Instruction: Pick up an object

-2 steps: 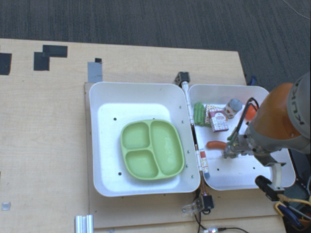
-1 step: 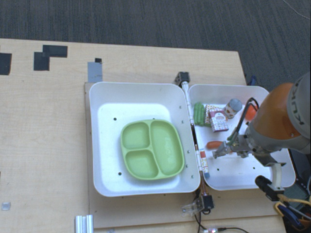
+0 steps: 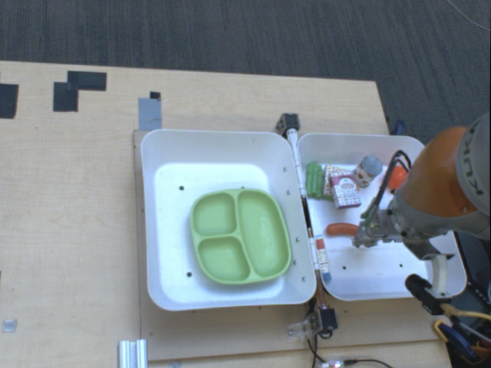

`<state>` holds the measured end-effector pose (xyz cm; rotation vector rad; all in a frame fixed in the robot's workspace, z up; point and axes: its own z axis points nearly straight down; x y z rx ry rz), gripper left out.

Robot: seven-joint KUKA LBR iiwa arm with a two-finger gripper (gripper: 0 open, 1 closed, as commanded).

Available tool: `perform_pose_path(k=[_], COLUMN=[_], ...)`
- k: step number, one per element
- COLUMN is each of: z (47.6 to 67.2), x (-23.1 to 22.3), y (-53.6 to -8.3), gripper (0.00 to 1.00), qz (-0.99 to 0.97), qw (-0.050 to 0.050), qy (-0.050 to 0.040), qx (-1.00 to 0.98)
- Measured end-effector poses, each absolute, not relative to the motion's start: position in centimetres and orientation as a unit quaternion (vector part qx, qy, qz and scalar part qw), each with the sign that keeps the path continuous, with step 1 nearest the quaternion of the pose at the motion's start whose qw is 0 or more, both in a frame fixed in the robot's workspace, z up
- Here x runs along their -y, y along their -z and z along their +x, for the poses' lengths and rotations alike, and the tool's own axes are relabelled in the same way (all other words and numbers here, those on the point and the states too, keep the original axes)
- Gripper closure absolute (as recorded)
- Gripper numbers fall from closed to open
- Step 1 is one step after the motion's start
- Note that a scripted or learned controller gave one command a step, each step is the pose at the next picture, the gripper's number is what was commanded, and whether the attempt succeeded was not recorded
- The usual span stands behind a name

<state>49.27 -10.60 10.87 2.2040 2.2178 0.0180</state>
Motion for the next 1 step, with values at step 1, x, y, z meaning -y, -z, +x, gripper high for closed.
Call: perform_pose_path(k=[1], z=[49.26], x=[10.59], y=[-10.86], gripper=[0.0], qz=[0.705], qw=[0.007], qy=[-0.0057], qx=[-0.709])
